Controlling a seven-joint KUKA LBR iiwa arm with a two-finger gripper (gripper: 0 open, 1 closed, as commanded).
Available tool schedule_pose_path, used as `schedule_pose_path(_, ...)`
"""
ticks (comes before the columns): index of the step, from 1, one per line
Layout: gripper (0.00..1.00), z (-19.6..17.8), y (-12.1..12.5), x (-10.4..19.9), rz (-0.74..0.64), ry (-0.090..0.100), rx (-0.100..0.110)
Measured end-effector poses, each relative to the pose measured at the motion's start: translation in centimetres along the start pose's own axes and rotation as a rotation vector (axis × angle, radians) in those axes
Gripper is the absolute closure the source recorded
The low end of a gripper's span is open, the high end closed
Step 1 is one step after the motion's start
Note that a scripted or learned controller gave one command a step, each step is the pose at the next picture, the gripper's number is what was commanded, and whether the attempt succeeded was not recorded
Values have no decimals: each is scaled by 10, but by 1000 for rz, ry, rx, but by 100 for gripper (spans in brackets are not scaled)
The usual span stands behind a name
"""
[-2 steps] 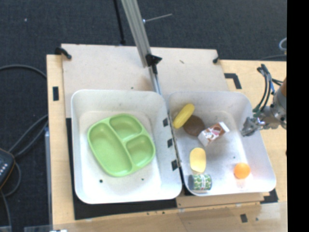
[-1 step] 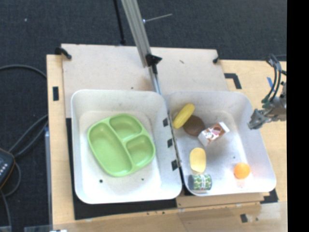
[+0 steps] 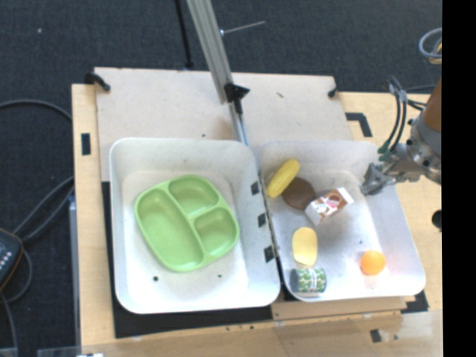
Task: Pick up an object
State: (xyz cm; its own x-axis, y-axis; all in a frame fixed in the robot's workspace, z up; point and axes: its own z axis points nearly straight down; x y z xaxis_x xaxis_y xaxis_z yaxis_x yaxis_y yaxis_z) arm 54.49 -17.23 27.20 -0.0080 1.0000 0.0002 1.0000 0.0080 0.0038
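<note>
The right bin [image 3: 387,222] holds a yellow banana-shaped piece [image 3: 283,178], a brown round piece [image 3: 298,193], a small white and red carton [image 3: 329,205], a pale yellow oval piece [image 3: 305,245], a green patterned can [image 3: 309,280] and an orange ball [image 3: 372,262]. My gripper [image 3: 374,179] hangs over the bin's upper right part, to the right of the carton and apart from it. Nothing shows between its fingers.
A green divided plate [image 3: 187,222] lies in the left bin [image 3: 134,274]. A slanted metal pole [image 3: 212,47] rises from the bench behind the bins. Cables run along the arm at the right edge.
</note>
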Motion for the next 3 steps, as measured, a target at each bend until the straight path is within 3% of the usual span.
schedule_pose_path(3, 100, -4, 23, 147, 2, 0, 4)
